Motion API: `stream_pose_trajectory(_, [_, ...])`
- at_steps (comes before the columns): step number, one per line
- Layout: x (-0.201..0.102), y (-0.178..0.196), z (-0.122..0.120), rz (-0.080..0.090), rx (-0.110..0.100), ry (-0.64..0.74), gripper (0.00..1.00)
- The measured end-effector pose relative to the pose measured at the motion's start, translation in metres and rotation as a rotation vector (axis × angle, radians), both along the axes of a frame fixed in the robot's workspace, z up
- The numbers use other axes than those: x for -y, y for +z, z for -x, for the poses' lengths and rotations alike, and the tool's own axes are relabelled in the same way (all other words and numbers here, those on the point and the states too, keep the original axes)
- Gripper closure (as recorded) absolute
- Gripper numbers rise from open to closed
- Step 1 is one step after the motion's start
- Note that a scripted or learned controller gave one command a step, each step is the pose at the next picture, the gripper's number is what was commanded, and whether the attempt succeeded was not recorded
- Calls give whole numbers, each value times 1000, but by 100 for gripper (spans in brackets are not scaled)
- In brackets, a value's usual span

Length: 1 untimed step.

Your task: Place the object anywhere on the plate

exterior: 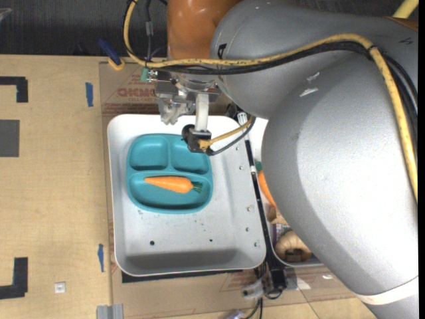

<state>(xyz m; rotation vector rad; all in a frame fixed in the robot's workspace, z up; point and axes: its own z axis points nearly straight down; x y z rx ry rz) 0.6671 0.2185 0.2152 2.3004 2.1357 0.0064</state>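
The small orange carrot [170, 185] lies in the long front compartment of the teal divided plastic plate [149, 153]. The metal two-finger gripper [184, 115] hangs above the plate's far rim, holding nothing.

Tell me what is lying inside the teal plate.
A carrot lies in the large lower compartment of the teal plate. The upper left compartment looks bare. The gripper and its black attachment cover part of the upper right compartment, so that corner cannot be checked.

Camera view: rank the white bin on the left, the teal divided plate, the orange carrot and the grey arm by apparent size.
1. Grey arm, though nearness inflates it
2. White bin
3. Teal divided plate
4. Orange carrot
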Motion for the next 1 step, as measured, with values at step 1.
stream_pose_trajectory(1, [-7, -9, 1, 1, -4, -341, 100])
